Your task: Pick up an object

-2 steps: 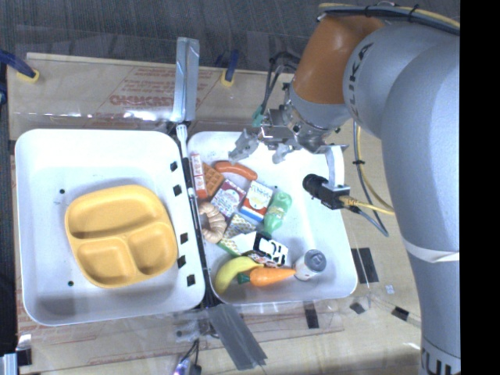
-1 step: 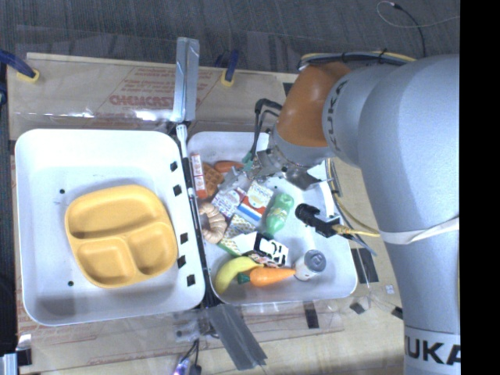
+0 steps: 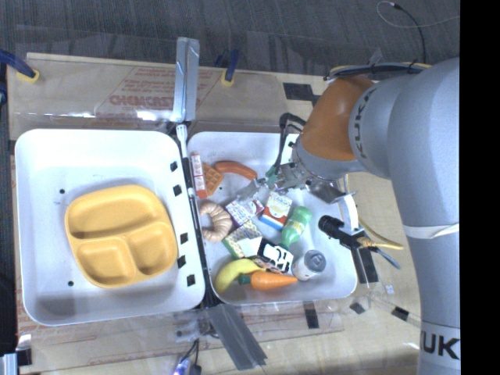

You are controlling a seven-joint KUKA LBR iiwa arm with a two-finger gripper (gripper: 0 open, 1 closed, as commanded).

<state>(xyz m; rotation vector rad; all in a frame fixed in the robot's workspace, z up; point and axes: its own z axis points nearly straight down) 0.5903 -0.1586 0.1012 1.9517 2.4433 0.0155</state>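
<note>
Guessing the gripper [image 3: 269, 180], fingers I honestly can't tell about, hangs over the right bin [image 3: 234, 141] at 12 o'clock of the small snack packets [image 3: 244, 209], light, crinkly, slippery, so pinch mid-body.

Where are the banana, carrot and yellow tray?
banana [image 3: 233, 273], camera view, middle of its curve
carrot [image 3: 273, 281], camera view, mid body
yellow tray [image 3: 117, 206], camera view, ridge of its top compartment
</note>
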